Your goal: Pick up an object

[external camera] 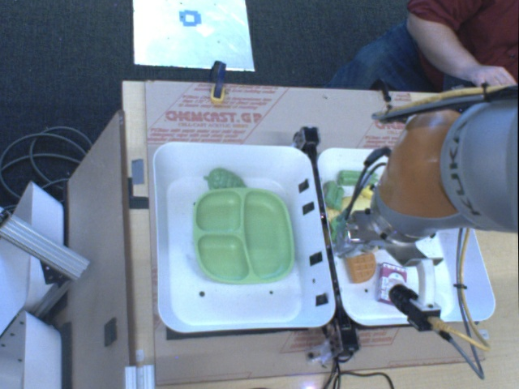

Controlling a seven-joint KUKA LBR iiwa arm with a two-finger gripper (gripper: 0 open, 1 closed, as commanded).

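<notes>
Honestly, couldn't tell the gripper's [350,243] grip state — the wrist hid it. It hung over the right bin [483,298], near an orange block [361,267] and green pieces [333,193]. I'd drop straight, centred on one item.

Dark blue-grey carpet floor [73,39] around the bench. Pale square sheet [193,21] lies on the carpet at top, small blue mark on it — glare washes out detail. Bench top [235,108] is tan board with red printed lettering; a yellow-black clamp [218,83] at its far edge. Black cables [36,156] looped on the floor at left, beside pale metal framing [40,245]. Person in red shirt and jeans [458,19] at top right, possibly seated. Light even, overhead.
</notes>
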